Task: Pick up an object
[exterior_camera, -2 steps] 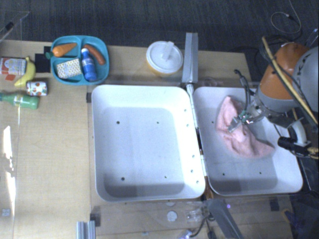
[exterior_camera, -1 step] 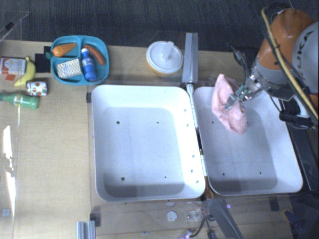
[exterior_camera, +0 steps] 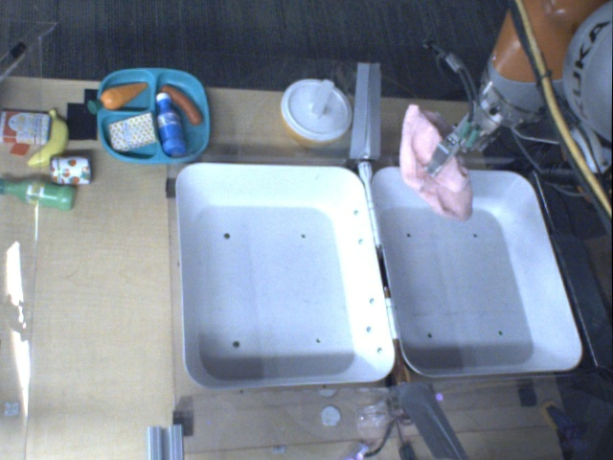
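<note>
We see the grey-and-orange arm [exterior_camera: 560,27] reaching in over the far edge of the right bin [exterior_camera: 517,348], its hand [exterior_camera: 448,151] closed on a crumpled pink cloth [exterior_camera: 436,172] that hangs between the fingers, lifted above the bin's far left corner. The left bin [exterior_camera: 278,353] lies alongside. At the bench's [exterior_camera: 86,305] far edge stand a white lidded cup [exterior_camera: 316,110] and a blue tray [exterior_camera: 196,123] of toy food.

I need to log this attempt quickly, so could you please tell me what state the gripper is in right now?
Gripper: closed on the pink cloth, which hangs lifted over the far edge of the right bin.
</note>
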You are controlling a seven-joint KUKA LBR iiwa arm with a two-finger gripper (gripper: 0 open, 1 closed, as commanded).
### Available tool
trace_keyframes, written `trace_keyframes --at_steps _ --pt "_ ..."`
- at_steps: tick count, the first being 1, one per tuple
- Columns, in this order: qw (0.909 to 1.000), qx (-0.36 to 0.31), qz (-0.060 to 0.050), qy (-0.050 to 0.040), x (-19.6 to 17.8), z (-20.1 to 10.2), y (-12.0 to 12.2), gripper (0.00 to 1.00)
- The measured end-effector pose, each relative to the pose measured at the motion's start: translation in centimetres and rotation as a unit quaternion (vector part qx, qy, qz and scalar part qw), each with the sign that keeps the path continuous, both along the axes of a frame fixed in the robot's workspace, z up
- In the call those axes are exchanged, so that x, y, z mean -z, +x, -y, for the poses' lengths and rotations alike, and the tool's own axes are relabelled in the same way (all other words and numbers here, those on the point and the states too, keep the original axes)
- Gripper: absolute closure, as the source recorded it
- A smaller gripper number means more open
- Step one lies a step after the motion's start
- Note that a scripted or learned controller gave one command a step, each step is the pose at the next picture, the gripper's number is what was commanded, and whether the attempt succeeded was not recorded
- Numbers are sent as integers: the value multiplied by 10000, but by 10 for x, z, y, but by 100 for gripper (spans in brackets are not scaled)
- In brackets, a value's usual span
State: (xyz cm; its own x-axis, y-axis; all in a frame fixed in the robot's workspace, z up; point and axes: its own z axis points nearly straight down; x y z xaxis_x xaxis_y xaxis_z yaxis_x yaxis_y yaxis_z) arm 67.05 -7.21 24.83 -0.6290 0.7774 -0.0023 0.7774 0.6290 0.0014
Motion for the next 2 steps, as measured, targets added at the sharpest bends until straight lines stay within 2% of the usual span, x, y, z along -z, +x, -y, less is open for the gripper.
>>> trace_keyframes --at_steps 1,2 --pt "9973 735 -4 1 -59 -15 -21 100" --pt "9961 879 -31 2 69 3 -2 100"
